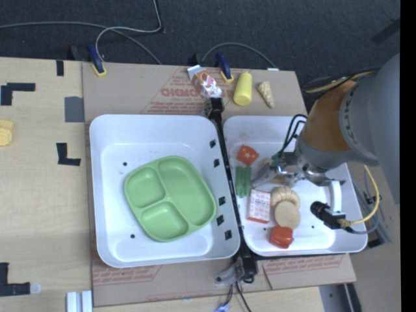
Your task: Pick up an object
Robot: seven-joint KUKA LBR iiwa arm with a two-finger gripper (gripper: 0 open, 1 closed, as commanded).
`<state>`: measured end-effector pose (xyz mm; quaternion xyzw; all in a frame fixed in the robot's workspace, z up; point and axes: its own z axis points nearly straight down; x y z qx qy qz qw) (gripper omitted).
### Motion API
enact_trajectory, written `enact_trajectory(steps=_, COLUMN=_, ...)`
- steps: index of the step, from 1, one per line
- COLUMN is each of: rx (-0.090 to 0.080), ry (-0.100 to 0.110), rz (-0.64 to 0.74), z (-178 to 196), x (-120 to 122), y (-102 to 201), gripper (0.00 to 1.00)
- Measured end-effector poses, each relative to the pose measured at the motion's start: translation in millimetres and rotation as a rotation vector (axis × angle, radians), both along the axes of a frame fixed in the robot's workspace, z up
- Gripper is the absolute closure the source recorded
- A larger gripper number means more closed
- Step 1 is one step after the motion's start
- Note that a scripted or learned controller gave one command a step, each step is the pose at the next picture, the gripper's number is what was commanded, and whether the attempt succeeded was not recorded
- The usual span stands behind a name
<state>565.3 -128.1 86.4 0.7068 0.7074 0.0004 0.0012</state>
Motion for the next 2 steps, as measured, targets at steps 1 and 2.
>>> enact_trajectory(steps=1, rx=-0.008, ry=0.003, rz=-0.001, z=-0.3, x=65.5, y=11.4, gripper=0.0)
enact_trajectory(steps=2, rx=-0.002, ry=0.014, rz=0.002, z=-1.7, x=100.9, y=18.7, gripper=0.0)
